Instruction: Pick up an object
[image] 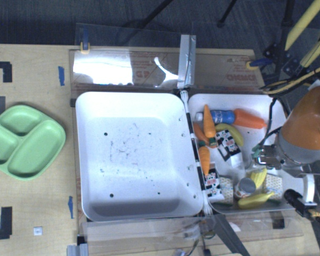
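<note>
- Reaching stage, by the look of it: pincer (pixel 262 158) low over the right bin (pixel 224 101), near a banana (pixel 256 199).
- Finger state impossible to tell.
- Next: lower onto one toy, pinch, lift.

We look down at a slant from one fixed camera above the surface (pixel 32 68), both white bins (pixel 96 111) in frame.
</note>
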{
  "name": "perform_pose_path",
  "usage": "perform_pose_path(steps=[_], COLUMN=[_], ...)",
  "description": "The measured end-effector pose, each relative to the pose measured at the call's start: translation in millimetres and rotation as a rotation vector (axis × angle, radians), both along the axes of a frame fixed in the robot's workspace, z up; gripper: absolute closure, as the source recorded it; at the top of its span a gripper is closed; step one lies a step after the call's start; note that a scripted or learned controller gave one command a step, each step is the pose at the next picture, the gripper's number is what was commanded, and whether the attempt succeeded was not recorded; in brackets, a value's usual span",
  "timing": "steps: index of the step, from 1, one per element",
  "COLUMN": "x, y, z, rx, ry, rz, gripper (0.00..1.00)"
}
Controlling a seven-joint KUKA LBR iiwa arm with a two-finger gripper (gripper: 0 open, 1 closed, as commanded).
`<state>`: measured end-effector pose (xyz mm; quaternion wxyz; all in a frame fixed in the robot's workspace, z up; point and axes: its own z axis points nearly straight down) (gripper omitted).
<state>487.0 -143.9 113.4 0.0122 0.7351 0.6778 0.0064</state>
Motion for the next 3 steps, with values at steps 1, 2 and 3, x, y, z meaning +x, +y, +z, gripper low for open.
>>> perform_pose_path(steps=[1, 2, 3], x=[15.6, 86.5, 160.7], y=[-12.2, 59.8, 28.8], z=[-4.4, 71.2, 78.9], rx=[0.009, 0.011, 0.009], ry=[0.026, 0.025, 0.025], rz=[0.019, -0.150, -0.112], gripper=[1.00, 1.00, 1.00])
